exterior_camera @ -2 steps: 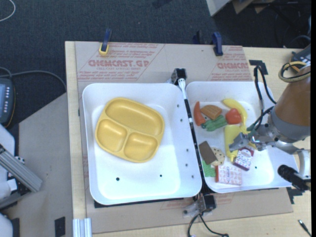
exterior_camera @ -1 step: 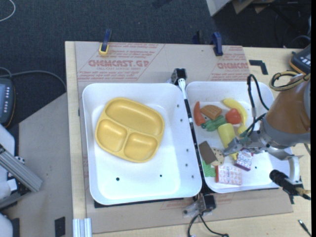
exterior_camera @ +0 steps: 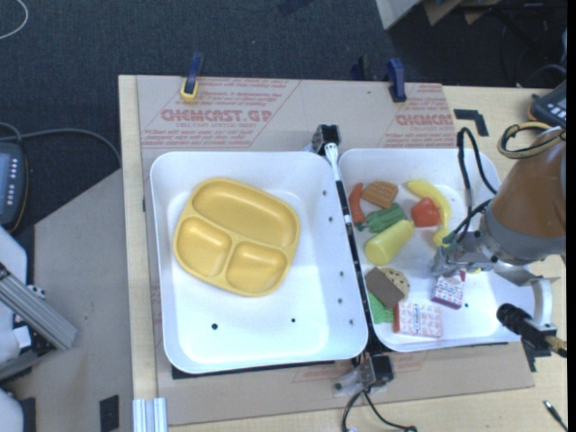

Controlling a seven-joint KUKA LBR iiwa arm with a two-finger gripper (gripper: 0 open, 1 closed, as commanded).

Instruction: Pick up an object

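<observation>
Just below the pincer (exterior_camera: 447,264) lies a small patterned packet (exterior_camera: 448,292).

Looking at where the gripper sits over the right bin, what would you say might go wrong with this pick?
1. The gripper hangs at the edge of a small red-and-white packet, so it may close off-centre and let the packet slip.
2. A second packet and a brown cookie-like piece lie close by and could get nudged.
3. The right bin wall is near; a flat packet might slide against it.
</observation>
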